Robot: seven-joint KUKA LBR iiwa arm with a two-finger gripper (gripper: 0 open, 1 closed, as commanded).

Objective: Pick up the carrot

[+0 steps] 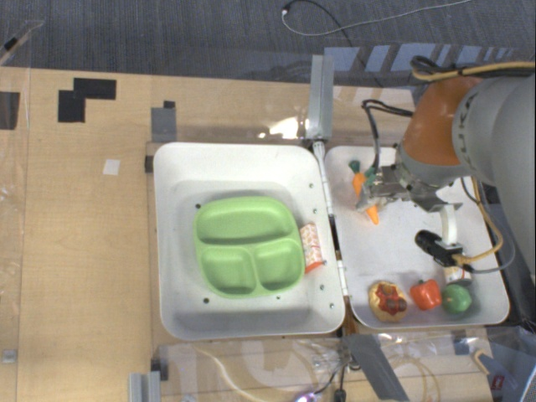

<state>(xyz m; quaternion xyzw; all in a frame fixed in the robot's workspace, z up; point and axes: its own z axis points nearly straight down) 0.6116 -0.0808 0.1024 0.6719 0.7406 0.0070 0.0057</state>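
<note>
Carrot (366, 198) lies in the right bin (477, 308), near its upper left corner, long axis running up-and-down the view, leafy end toward the far rim. The jaws (383, 186) hang just right of it, close alongside; whether they are spread or closed cannot be made out.

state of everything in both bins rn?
carrot: in right bin, at gripper, grasp unclear
green divided plate: upright in left bin
red-white packet: lying beside the plate's right edge
pizza toy, red pepper, green ball: resting along the right bin's front edge
</note>
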